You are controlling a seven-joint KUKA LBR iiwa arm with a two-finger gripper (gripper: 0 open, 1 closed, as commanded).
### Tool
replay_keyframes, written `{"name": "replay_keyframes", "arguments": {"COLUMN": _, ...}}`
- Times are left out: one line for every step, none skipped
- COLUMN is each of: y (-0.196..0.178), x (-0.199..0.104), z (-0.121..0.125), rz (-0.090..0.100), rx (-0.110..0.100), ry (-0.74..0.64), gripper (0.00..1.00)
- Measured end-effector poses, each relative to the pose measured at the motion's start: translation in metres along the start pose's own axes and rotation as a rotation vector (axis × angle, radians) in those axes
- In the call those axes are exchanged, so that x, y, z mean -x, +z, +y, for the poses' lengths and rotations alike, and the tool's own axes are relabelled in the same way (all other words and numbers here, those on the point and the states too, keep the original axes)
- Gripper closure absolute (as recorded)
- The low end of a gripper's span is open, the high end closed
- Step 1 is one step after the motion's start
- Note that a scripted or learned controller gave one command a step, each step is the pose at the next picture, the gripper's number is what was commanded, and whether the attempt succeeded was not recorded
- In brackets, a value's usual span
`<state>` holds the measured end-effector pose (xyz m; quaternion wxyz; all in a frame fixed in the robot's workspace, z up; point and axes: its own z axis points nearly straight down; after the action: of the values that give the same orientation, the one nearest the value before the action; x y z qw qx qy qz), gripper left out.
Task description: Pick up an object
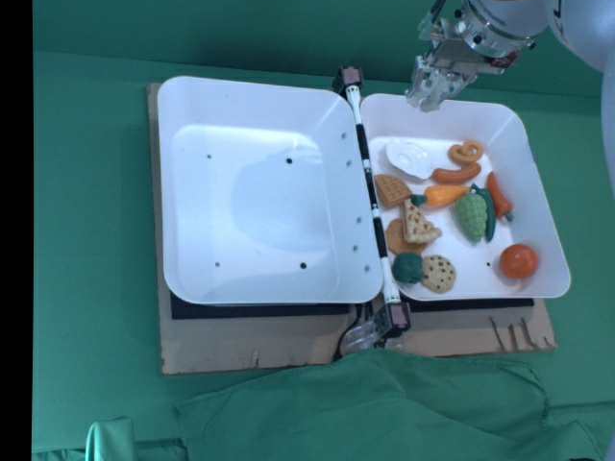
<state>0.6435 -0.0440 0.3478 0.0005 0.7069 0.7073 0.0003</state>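
My gripper [430, 92] hangs above the far rim of the right bin [519, 133], near its back left corner, with nothing visible between its fingers. In that bin lie several toy foods: a white fried egg [411, 157], a pretzel [467, 151], a sausage [455, 173], a waffle [391, 190], a carrot [444, 196], green grapes [470, 215], a red chili [499, 196], a pizza slice [418, 224], broccoli [406, 267], a cookie [438, 273] and an orange tomato [518, 260].
The left bin [192, 113] sits beside the right one, separated by a black-and-white striped divider bar [370, 195]. Both rest on a cardboard sheet [240, 349] over green cloth. Folded green fabric [384, 401] lies at the front.
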Motion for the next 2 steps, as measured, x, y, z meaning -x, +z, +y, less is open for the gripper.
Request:
{"name": "replay_keyframes", "arguments": {"y": 0.012, "x": -0.046, "z": 0.007, "rz": 0.000, "rx": 0.001, "ry": 0.000, "gripper": 1.00}}
{"name": "replay_keyframes", "arguments": {"y": 0.014, "x": -0.104, "z": 0.008, "rz": 0.002, "rx": 0.003, "ry": -0.002, "gripper": 1.00}}
